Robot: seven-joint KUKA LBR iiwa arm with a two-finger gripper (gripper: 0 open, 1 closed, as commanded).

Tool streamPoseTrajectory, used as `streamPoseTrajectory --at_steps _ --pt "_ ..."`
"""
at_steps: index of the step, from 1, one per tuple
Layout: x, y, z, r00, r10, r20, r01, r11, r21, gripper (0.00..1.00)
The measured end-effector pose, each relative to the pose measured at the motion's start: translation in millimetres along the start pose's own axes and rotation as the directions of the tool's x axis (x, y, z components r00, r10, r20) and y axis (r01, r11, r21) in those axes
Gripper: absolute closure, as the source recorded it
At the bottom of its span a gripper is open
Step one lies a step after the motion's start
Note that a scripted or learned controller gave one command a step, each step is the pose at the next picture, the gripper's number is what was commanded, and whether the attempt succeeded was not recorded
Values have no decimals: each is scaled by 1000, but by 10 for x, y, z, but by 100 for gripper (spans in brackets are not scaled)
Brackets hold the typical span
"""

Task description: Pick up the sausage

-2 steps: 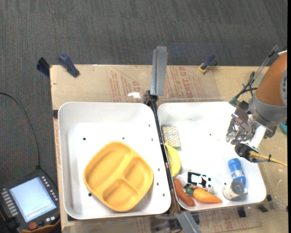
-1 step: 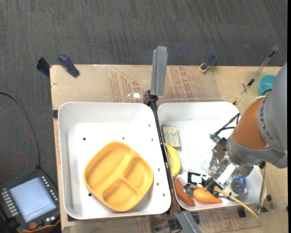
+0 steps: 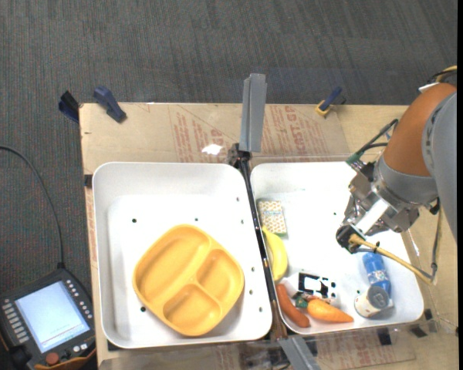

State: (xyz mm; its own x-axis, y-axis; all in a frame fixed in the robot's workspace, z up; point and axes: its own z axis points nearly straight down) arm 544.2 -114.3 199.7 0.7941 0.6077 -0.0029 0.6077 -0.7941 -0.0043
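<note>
The sausage (image 3: 288, 304) is a short reddish-brown link lying at the front left corner of the right bin (image 3: 316, 174). It lies beside an orange carrot (image 3: 329, 311). My gripper (image 3: 360, 204) hangs over the right side of that bin, up and to the right of the sausage and well apart from it. Nothing shows in its grasp.
A banana (image 3: 277, 254) and a patterned packet (image 3: 272, 216) lie along the right bin's left wall. A black-and-white item (image 3: 318, 285) sits just above the carrot. A blue bottle (image 3: 376, 279) lies at the front right. The left bin (image 3: 116, 206) holds a yellow divided plate (image 3: 189, 279).
</note>
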Motion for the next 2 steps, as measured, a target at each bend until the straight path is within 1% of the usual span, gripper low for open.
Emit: streamPoseTrajectory --at_steps 1,2 --pt "-518 -469 1145 985 -175 0 175 985 3 100" --pt "-6 -550 139 962 -273 0 273 962 0 100"
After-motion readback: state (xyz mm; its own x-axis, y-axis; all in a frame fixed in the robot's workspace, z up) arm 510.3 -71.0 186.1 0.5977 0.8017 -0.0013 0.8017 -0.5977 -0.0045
